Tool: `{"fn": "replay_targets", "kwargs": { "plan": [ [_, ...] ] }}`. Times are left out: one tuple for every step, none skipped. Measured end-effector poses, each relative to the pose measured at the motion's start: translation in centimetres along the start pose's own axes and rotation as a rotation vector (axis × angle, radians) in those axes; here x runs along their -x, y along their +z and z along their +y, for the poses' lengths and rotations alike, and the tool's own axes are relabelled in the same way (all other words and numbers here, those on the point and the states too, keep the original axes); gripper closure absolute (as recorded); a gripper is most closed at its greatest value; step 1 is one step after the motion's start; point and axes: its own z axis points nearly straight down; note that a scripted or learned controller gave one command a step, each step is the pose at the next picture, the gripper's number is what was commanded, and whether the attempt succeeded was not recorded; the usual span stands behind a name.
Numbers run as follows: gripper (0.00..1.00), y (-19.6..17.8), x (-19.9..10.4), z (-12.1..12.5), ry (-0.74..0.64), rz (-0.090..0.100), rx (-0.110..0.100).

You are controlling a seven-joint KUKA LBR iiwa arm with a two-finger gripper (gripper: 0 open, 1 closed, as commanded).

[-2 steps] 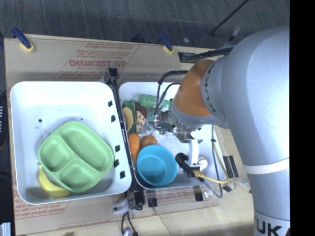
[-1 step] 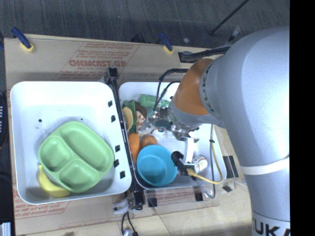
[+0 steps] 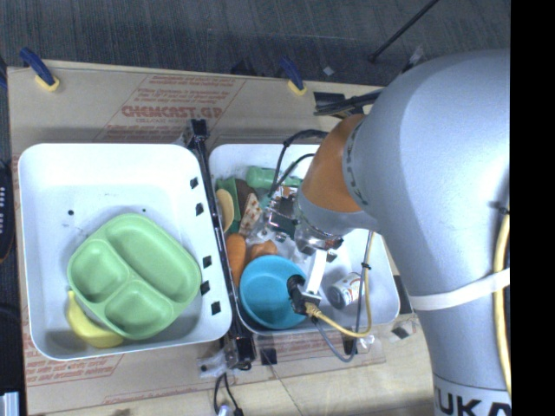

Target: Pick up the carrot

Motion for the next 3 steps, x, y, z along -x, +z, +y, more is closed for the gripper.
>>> {"fn": "replay_targets", "kwargs": {
  "plan": [
    [1.00,-1.0,-0.2,0.2,-0.008,0.001,0.011],
    [1.00,-3.1,3.3,-5.0,0.137,0.002,-0.015],
    [1.00,-10.2,-8.5,-4.8,0.219,0.011,-0.014]
  ]
}}
